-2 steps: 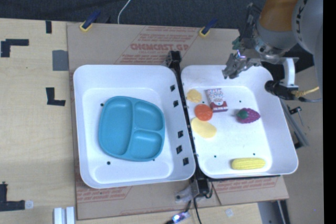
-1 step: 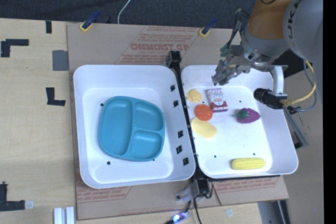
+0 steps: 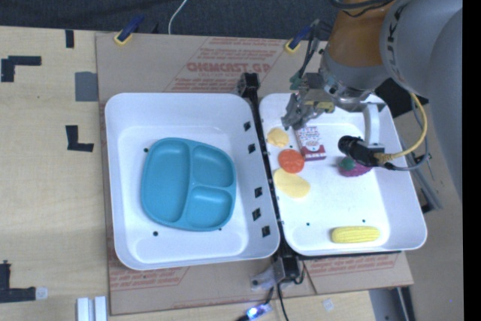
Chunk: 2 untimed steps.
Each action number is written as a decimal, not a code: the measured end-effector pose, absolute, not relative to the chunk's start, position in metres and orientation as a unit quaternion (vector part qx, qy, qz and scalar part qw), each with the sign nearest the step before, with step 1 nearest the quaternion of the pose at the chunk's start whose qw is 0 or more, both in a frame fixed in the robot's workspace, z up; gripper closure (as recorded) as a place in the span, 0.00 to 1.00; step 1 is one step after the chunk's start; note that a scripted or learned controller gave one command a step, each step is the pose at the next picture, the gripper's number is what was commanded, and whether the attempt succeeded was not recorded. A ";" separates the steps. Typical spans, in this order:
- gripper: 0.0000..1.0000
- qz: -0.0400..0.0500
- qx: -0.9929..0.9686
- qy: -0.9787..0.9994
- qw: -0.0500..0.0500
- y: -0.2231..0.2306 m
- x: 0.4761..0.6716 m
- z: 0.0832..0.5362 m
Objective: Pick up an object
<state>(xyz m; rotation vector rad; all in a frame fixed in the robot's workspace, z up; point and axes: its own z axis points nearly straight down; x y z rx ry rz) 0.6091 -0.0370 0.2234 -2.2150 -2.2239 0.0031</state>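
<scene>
The table carried two shallow white bins side by side on a cardboard sheet. The left bin held a blue sectioned tray; the right bin held the small items. The grey arm, with its orange band, was seen reaching in from the right, and the end effector hung over the far-left part of the right bin, just above a cluster of objects.

The step in hand was judged to be the approach — nothing was seen between the fingers, and whether they stood apart or together could not be told from the slanted view.

The likeliest target was the red-and-white packet, lying flat directly beneath the end effector; its long axis appeared to run roughly from the far edge toward the near edge. Touching or just beside it lay a red round piece, a pale yellow piece and a yellow lemon-like piece. A purple item sat to the right, and a corn cob — long axis left to right — lay well apart near the front.

The next move was judged to call for a straight descent with fingers set across the packet's short side, clear of the crowding neighbours.
</scene>
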 end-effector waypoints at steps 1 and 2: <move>1.00 0.000 -0.705 -0.709 0.002 0.016 0.594 0.231; 1.00 0.001 -0.705 -0.709 0.002 0.070 0.578 0.223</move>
